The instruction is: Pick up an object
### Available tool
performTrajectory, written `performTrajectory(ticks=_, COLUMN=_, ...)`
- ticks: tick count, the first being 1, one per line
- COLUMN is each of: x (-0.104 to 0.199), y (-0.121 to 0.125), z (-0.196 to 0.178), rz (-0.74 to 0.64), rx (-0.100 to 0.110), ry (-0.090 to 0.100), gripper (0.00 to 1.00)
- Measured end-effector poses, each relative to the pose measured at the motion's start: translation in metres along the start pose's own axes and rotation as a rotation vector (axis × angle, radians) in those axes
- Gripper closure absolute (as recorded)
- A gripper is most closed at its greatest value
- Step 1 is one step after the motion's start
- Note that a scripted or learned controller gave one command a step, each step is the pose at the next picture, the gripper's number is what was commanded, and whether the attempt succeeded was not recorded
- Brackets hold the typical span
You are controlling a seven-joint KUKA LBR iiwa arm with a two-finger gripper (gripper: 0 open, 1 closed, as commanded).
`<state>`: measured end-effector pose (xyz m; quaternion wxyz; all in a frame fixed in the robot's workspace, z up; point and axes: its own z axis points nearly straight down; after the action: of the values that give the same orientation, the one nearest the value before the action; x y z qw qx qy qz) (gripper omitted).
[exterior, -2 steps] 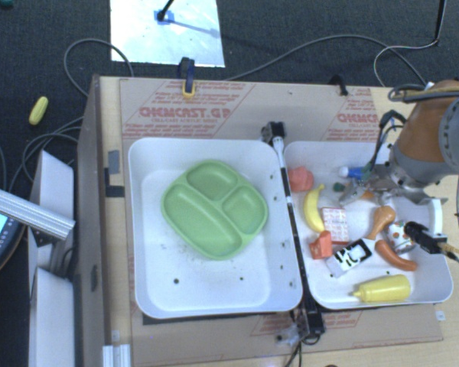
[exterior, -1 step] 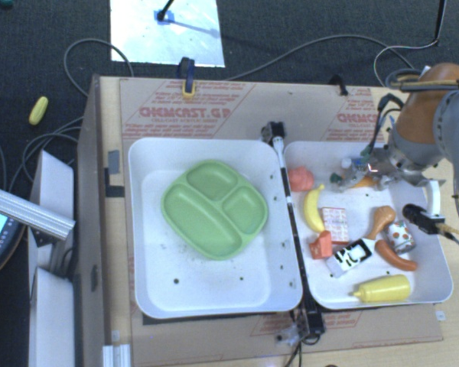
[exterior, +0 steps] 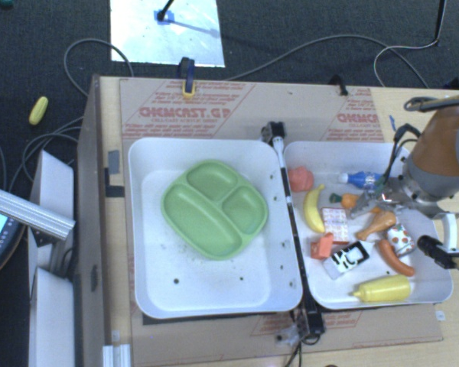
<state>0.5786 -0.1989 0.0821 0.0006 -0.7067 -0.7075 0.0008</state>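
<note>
Two white bins sit side by side on the bench. The left bin (exterior: 149, 281) holds a green plate (exterior: 214, 209) with three compartments, lying tilted near the bin's centre. Bare floor runs around the plate on all sides, widest along the near edge.

The right bin (exterior: 436, 281) is crowded. A pink ball (exterior: 301, 178) lies near the far left corner, with a banana (exterior: 314, 209) just below it along the divider side. A blue bottle (exterior: 361, 179) lies near the far wall. A checked packet (exterior: 336, 222), an orange block (exterior: 322, 246) and a black-and-white card (exterior: 346, 257) cluster mid-bin. A drumstick (exterior: 379, 222), a spotted cup (exterior: 400, 239) and a sausage (exterior: 395, 258) lie toward the right. A yellow bottle (exterior: 383, 288) rests along the near wall. Open floor is limited to the far right corner and narrow gaps.

The arm (exterior: 441, 147) enters from the right, partly cut off by the frame edge. The gripper (exterior: 380, 197) sits low over the drumstick area, among small orange items that are hard to make out. Its state cannot be determined, and no object is visibly held.
</note>
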Motion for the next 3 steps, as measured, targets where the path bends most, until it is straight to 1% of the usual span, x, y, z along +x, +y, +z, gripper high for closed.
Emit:
performTrajectory(ticks=1, x=-0.009, y=-0.070, z=-0.001, rz=0.001, rx=-0.001, ry=0.001, gripper=0.00)
performTrajectory(ticks=2, x=-0.007, y=0.067, z=0.001, rz=-0.002, rx=0.002, ry=0.001, gripper=0.00)
performTrajectory(ticks=3, x=-0.009, y=0.082, z=0.003, rz=0.001, rx=0.042, ry=0.012, gripper=0.00)
